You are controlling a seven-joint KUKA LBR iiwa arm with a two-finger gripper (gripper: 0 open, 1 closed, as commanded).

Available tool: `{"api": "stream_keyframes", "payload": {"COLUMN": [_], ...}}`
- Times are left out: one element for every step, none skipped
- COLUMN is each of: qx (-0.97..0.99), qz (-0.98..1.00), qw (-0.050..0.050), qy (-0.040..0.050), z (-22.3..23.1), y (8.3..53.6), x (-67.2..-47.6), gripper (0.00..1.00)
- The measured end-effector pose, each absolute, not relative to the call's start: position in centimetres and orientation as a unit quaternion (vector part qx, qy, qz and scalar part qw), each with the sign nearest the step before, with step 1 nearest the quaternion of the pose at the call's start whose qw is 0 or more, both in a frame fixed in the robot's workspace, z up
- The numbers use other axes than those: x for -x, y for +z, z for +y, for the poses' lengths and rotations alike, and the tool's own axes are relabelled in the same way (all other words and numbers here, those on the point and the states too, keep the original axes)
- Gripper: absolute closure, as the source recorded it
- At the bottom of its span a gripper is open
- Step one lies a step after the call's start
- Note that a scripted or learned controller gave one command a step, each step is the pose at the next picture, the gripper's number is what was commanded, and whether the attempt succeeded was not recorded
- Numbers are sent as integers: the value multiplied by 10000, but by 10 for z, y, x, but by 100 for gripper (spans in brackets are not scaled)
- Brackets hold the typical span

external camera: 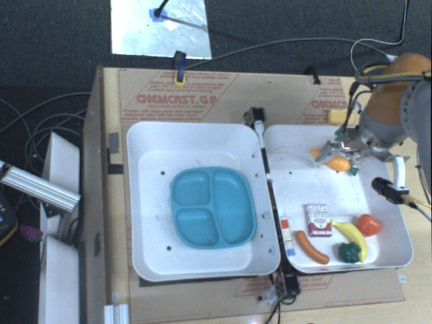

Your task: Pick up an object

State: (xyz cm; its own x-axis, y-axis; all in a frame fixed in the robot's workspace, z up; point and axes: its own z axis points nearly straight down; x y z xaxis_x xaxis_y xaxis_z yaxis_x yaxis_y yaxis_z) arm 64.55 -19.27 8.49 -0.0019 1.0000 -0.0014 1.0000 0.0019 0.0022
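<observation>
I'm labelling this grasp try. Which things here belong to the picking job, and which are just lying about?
Job:
gripper, low in the right bin
orange item at the gripper
red box
banana
tomato
sausage
broccoli

Lying about:
blue tray in the left bin
cables
foil sheet

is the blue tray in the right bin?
No, the blue tray lies in the left bin; the right bin holds toy food.

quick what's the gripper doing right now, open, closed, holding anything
Gripper: low over the right white bin, at a small orange object; open or shut cannot be told.
</observation>
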Motion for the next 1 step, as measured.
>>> {"api": "stream_keyframes", "payload": {"qx": [-7054], "qz": [7088], "qw": [1], "qy": [-9], "z": [-193], "y": [96], "x": [-645], "gripper": [100]}}
